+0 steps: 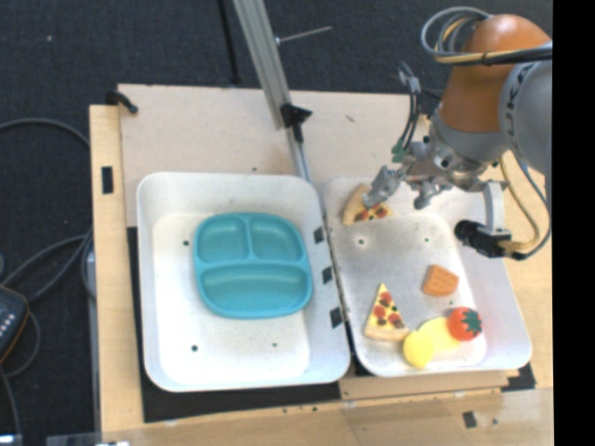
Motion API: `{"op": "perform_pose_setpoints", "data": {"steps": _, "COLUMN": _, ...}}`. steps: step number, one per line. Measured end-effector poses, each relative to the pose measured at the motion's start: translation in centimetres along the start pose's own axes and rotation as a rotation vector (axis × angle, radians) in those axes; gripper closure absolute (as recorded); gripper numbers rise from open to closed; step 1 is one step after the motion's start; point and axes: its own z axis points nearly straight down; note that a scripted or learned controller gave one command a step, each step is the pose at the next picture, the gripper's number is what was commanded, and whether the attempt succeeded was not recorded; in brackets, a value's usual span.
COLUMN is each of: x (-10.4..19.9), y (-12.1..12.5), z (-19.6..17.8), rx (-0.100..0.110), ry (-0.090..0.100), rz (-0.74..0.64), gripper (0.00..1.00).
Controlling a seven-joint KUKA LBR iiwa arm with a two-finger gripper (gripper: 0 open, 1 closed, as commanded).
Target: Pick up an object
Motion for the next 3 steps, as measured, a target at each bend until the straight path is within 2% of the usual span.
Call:
{"op": "perform_pose_setpoints", "data": {"steps": 1, "x": 0.0, "y": 0.0, "z": 0.0, "rx": 0.000, "ry": 0.000, "rz": 0.001, "gripper": 0.00}}
{"op": "perform_pose_setpoints", "data": {"steps": 3, "x": 0.0, "y": 0.5, "z": 12.3, "rx": 0.006, "ry": 0.000, "rz": 0.004, "gripper": 0.00}}
